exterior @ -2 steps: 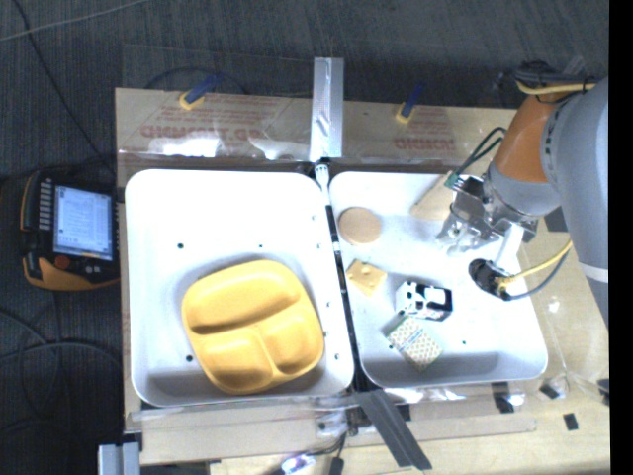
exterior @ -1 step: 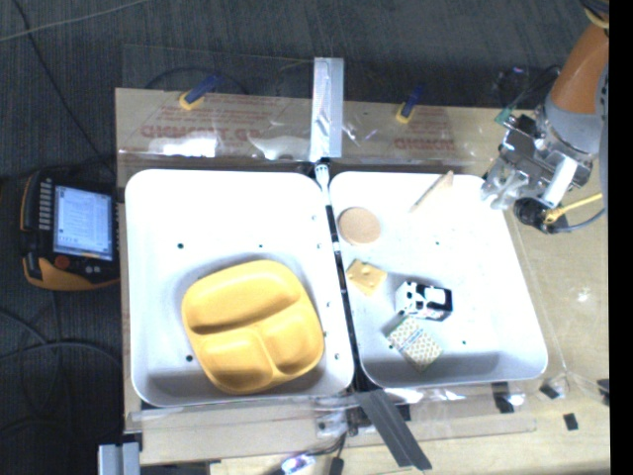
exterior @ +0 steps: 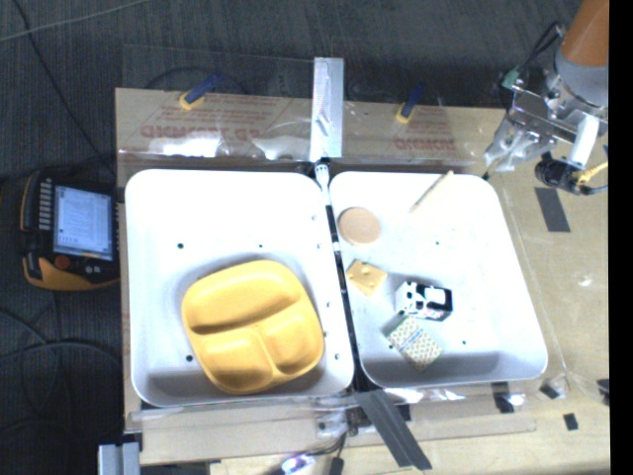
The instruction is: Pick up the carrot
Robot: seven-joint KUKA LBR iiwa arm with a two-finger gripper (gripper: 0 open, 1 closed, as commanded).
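The right bin (exterior: 514,265) holds several small items, and none is clearly a whole carrot. A round orange-tan disc (exterior: 359,226) lies near its far left corner and is the closest in colour to one. A pale thin stick (exterior: 430,192) rests against the far wall. A yellow wedge (exterior: 365,278), a black-and-white piece (exterior: 425,300) and a checkered packet (exterior: 415,342) lie toward the front. My gripper (exterior: 509,142) hangs beyond the bin's far right corner, outside it and well away from the disc, with nothing seen in it.
The left bin (exterior: 168,206) carries a yellow divided tray (exterior: 254,323). A metal divider (exterior: 327,107) stands behind the seam between the bins. A handheld pendant (exterior: 71,231) lies left of the bench. The arm's orange band (exterior: 593,18) is at the top right.
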